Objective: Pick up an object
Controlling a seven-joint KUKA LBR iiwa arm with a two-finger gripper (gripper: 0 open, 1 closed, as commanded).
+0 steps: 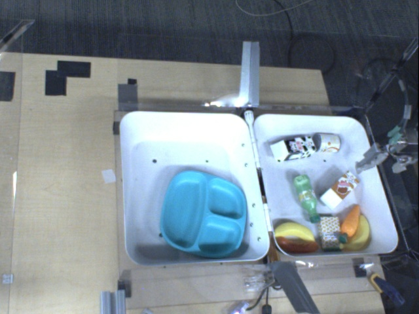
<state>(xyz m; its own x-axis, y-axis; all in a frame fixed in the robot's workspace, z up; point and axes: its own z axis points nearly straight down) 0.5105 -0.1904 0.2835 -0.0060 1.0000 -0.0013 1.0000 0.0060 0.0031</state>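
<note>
**Operator:** I'm looking down on the desk [65, 175] from the fixed camera. Two white bins sit side by side. The left bin [141, 136] holds a blue divided plate [203, 213], lying flat toward the near side.

**Colleague:** And the right one?

**Operator:** The right bin [357, 133] carries the pickable things. At the far end I see a black-and-white patterned carton [293, 148] lying on its side, with a pale cup [327, 142] just beside it. Near the middle is a green bottle [305, 195], also lying down. To its right a small white and orange box [340, 190] rests tilted. Along the near wall there is a yellow and red fruit [294, 235], a little patterned block [329, 230], an orange carrot [351, 221] and a banana [360, 235] under it, all crowded together.

**Colleague:** Where are the jaws?

**Operator:** They are at the right rim of that bin, above the white and orange box and apart from it. I can make out grey metal there, but I cannot tell whether the jaws are open or closed. Nothing shows between them.
</note>
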